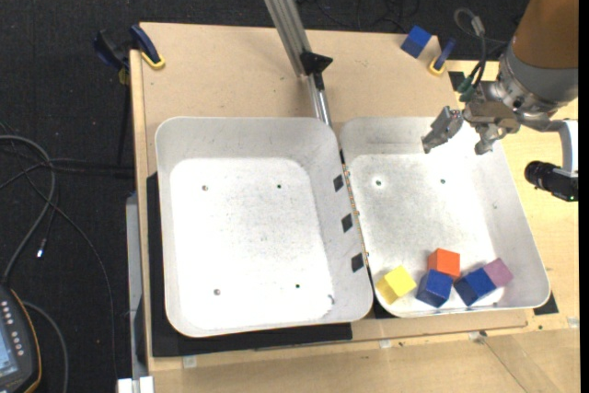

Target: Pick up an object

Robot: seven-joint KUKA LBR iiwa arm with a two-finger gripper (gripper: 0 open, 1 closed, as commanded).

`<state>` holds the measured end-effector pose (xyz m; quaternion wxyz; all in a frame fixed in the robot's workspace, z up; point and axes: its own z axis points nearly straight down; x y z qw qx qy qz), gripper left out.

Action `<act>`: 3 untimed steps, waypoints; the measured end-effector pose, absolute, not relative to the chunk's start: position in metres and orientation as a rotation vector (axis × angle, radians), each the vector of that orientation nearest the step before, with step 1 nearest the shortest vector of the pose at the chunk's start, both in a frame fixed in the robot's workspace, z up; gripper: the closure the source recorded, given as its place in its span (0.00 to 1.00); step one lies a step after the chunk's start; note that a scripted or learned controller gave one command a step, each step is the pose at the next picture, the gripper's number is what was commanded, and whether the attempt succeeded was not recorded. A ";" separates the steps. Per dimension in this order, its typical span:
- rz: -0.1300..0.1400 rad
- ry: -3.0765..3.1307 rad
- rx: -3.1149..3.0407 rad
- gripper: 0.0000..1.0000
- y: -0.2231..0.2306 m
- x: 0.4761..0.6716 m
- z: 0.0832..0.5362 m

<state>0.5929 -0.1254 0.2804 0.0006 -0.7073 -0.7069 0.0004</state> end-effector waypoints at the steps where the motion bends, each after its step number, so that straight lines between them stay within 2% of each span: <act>1: 0.008 -2.214 -2.219 0.00 -0.152 0.608 0.147; 2: 0.002 -2.214 -2.226 0.00 -0.175 0.534 0.095; 3: -0.002 -2.227 -2.212 0.00 -0.108 0.511 0.096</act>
